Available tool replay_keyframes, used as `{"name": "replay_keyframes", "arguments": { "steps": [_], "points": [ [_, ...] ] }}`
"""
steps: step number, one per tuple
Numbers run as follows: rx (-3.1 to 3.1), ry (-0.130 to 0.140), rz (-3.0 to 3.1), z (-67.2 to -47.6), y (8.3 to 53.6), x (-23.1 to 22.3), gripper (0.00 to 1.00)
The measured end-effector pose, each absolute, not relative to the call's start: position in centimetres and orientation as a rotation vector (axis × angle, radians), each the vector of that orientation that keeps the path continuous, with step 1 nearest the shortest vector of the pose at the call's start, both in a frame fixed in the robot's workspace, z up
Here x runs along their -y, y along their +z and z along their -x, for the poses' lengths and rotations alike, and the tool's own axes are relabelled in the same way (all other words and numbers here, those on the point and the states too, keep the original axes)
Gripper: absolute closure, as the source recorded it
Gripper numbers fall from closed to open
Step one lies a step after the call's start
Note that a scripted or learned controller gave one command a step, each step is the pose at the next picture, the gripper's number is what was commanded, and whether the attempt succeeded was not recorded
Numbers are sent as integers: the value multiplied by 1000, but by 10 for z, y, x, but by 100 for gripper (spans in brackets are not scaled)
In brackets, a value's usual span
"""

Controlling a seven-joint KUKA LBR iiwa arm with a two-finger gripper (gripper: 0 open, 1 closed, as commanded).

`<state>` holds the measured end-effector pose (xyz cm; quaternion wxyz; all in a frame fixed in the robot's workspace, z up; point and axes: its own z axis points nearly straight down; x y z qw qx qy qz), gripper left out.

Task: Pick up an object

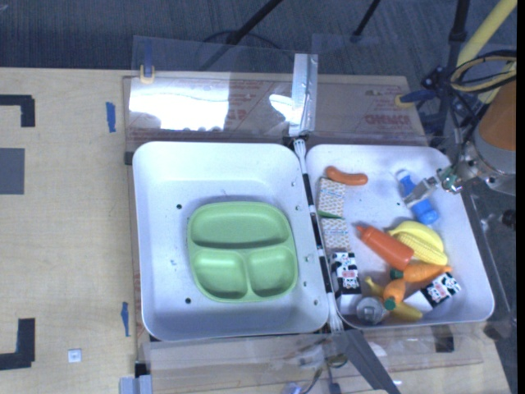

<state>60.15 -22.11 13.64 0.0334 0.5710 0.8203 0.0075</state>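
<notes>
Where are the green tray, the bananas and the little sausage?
green tray (239, 224): camera view, on its long top compartment.
bananas (422, 239): camera view, on the yellow bunch's middle.
sausage (346, 176): camera view, on its middle.

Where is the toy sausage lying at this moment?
The toy sausage lies in the right bin, near its far left corner, just above the patterned flat packet and well left of the blue bottle.

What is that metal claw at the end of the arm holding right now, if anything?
That cannot be told: the gripper hangs over the right white bin, close above the small blue bottle, with nothing plainly gripped.
</notes>
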Motion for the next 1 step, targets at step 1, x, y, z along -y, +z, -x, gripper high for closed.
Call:
{"name": "replay_keyframes", "arguments": {
  "steps": [1],
  "points": [
    [-2514, 23, -1769, -602, 136, 221, 0]
  ]
}}
